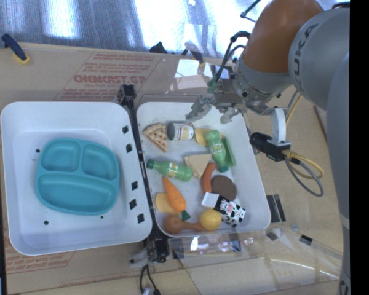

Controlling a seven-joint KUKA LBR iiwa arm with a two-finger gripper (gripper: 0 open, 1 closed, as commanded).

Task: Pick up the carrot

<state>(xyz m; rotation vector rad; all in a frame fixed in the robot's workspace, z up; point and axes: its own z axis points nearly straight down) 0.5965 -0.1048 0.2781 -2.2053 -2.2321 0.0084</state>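
The jaws (212,107) hang over the upper edge of the right bin (256,183), a little right of centre in the frame, with grey fingers (197,109) splayed apart and nothing between them. Behind them the grey arm (323,54) with its orange band (278,23) fills the upper right. Just below the jaws, inside the bin, lies a small jar (181,131) on its side, with a pizza slice (156,136) to its left and a green bottle (218,148) to its right. Further down sits a second green bottle (170,169) lying across the bin, a pale wedge of cheese (198,163), and a small orange sausage-like piece (208,175) beside a brown round cookie (223,186). The carrot (174,194) lies in the lower left part of the right bin, orange with a green tip pointing toward the bottom of the frame, well apart from the jaws. Near it at the bin's lower edge are a yellow lemon (210,219), a brown drumstick-shaped item (180,225) and a black-and-white milk carton (231,211). The left bin (18,134) holds a teal divided plate (78,176). Both bins rest on a cardboard-covered surface (80,72).
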